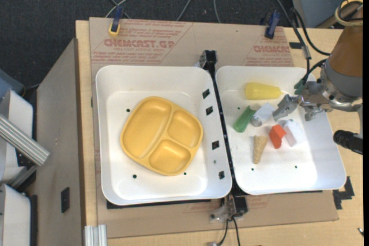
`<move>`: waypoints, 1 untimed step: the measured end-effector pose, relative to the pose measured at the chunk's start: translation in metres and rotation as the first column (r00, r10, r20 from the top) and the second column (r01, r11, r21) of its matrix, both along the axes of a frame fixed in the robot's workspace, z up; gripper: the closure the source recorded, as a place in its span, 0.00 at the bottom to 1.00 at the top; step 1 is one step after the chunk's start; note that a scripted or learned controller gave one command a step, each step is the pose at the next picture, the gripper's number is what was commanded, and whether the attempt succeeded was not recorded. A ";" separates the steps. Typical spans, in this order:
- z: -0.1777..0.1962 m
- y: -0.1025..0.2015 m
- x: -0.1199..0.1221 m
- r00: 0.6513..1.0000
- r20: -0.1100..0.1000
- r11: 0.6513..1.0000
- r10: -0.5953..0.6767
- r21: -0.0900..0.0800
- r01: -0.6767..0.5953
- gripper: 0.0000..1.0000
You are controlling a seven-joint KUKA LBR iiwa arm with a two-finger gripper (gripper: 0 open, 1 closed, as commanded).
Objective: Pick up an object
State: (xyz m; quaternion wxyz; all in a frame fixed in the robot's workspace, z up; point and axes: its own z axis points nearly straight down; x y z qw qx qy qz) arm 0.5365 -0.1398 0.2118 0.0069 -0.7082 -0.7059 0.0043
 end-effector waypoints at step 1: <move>0.007 0.001 0.003 1.000 0.014 1.000 0.004 -0.002 -0.004 0.00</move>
